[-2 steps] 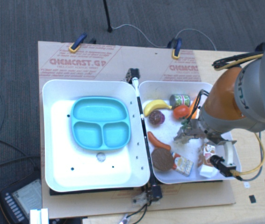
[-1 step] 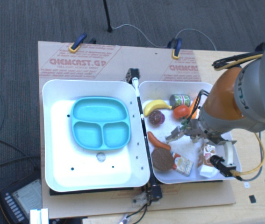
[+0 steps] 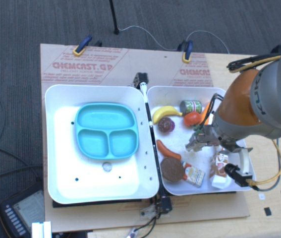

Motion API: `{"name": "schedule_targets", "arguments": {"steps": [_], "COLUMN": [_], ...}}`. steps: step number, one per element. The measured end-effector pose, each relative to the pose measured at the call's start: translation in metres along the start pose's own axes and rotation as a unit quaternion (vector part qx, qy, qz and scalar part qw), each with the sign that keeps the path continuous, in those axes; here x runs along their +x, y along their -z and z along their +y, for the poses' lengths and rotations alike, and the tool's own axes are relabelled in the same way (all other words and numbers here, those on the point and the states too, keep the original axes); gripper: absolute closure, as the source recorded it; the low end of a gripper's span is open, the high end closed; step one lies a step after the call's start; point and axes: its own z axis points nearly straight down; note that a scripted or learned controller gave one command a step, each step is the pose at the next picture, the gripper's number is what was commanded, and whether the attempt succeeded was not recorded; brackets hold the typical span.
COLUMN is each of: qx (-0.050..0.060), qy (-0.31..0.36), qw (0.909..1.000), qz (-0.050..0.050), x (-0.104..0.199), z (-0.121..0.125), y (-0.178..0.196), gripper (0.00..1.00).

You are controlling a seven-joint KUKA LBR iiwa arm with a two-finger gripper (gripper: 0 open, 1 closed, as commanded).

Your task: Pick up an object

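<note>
Orange-banded and bulky, the grey arm point(image 3: 252, 100) looms closest to the lens, reaching in from the right with its claw point(image 3: 203, 142) lowered over the middle of the right white bin point(image 3: 180, 89); whether the claw is released or clenched cannot be told, and nothing is visibly gripped. By my reading the step in hand is the descent toward a pick, with no object lifted yet, so the next move calls for settling on one target and closing around it cleanly. Nearest the claw lie a red tomato-like toy point(image 3: 192, 118) and a green can point(image 3: 191, 106) just above it, then a dark purple round fruit point(image 3: 166, 125) and a yellow banana point(image 3: 164, 113) toward the divider. Lower down sit an orange sausage-like piece point(image 3: 167, 149), a brown round patty point(image 3: 172, 169), a small printed packet point(image 3: 195, 175) and a white carton point(image 3: 220, 170). Outward, the left white bin point(image 3: 61, 148) holds a light blue three-compartment plate point(image 3: 106, 131), and both bins rest on the pale counter point(image 3: 105, 66).
</note>
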Motion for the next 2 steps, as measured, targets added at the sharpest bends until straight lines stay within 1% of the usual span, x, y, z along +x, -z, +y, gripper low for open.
{"name": "schedule_targets", "arguments": {"steps": [1,2], "qx": [0.000,0.000], "qy": [0.000,0.000], "qw": [1.0000,1.0000], "qz": [0.000,-0.001], "x": [0.000,0.020], "z": [0.000,-0.018], "y": [0.000,-0.019], "gripper": [0.00,0.00]}}
